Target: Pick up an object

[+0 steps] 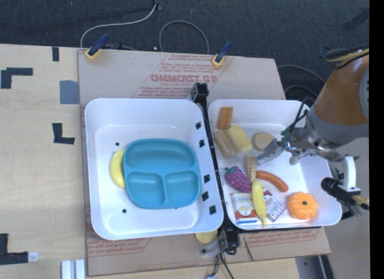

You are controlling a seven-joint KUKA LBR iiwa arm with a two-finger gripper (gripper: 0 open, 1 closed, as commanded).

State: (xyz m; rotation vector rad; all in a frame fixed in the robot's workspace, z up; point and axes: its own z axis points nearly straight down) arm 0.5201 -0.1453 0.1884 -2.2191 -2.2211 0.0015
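Arm enters from right, gripper (274,150) low over the right bin (300,108), tip near the round tan item (262,140). Whether the tool is open or closed, and whether it has anything, cannot be told from this angle.

Right bin contents: orange block (225,117), pale bread roll (225,143), yellow piece (240,138), purple grapes (237,179), hot dog (272,181), banana (258,201), small carton (242,207), orange pumpkin (302,206).

Left bin (96,116): blue divided plate (161,172), with a yellow item (116,168) touching its left edge.
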